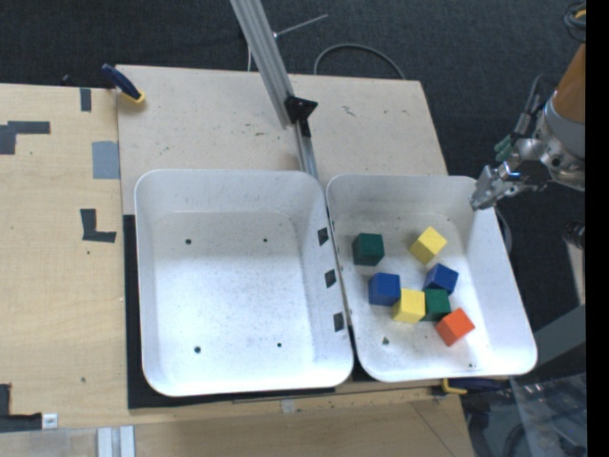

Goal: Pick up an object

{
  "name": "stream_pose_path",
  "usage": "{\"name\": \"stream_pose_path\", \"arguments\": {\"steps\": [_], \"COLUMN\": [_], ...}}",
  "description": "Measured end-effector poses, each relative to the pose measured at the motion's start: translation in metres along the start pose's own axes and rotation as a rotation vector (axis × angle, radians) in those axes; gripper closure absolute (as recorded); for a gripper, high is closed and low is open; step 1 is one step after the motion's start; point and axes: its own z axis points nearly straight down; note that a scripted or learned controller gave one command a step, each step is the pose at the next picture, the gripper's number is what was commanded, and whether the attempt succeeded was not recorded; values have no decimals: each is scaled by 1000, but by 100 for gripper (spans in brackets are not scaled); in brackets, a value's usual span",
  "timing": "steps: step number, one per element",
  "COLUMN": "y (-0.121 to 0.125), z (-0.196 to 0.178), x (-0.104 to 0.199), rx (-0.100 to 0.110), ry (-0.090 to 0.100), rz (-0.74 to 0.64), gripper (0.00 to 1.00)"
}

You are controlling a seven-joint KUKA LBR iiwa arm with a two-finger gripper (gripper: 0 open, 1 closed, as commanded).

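The scene is evenly and fairly brightly lit from overhead, with no hard beam. The 2 white bins come out very bright, close to washed out on their floors, while the dark floor around the bench stays deep and grainy. Shadows are soft and short: each coloured block throws only a faint smudge, and the bin walls shade their inner edges lightly. The slanted metal rail carries a pale sheen. Sharpness is modest throughout, with fine speckled noise. The gripper at the right looks slightly smeared.
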Motion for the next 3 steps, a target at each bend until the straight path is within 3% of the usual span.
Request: {"name": "stream_pose_path", "arguments": {"steps": [2, 3], "y": [13, 17], "z": [0, 21], "x": [99, 155], "rx": [4, 7], "ry": [2, 2], "rz": [-4, -5], "gripper": [100, 100]}}
